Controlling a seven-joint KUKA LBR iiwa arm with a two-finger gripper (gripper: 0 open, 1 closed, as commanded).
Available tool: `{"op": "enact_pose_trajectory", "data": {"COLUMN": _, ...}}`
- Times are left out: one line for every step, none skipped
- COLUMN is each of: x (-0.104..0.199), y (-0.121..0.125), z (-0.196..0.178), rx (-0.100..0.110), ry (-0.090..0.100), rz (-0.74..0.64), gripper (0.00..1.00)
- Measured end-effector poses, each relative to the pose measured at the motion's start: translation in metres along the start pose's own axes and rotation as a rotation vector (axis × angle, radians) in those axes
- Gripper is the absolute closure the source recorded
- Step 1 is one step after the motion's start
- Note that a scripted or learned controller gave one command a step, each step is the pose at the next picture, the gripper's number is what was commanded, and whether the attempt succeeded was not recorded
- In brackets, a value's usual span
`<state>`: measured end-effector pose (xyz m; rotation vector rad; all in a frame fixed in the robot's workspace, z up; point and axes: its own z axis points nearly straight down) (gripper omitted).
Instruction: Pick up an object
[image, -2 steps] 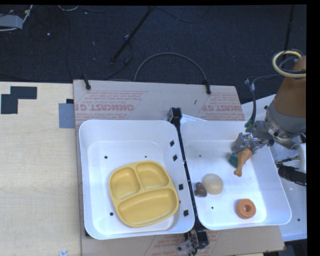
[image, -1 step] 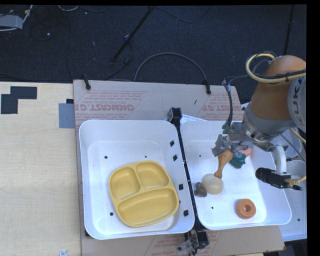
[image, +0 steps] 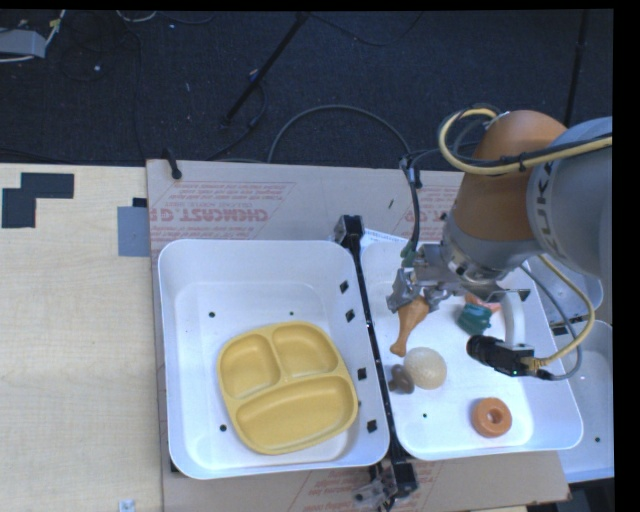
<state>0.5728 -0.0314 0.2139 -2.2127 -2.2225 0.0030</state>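
Note:
In the right bin (image: 560, 425) my gripper (image: 414, 297) hangs under the grey and orange wrist, near the bin's left wall. Its fingers are shut on the upper end of a tan drumstick-shaped toy (image: 408, 326), which slants down and to the left from them. I cannot tell whether the toy's lower tip touches the bin floor. Just below it lie a cream ball (image: 425, 367) and a small grey-brown lump (image: 401, 379). A teal piece (image: 474, 319) sits to the right of the gripper, partly under the wrist. An orange ring (image: 491, 416) lies near the bin's front.
The left bin (image: 190, 300) holds a yellow divided plate (image: 288, 385). A black divider (image: 362, 320) runs between the two bins. A black connector on a yellow cable (image: 500, 355) hangs from the arm over the right bin.

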Motion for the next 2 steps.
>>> {"op": "enact_pose_trajectory", "data": {"x": 0.061, "y": 0.002, "z": 0.000, "rx": -0.001, "ry": 0.000, "rz": -0.001, "gripper": 1.00}}
{"op": "enact_pose_trajectory", "data": {"x": 0.104, "y": 0.019, "z": -0.006, "rx": -0.003, "ry": -0.002, "rz": 0.001, "gripper": 1.00}}
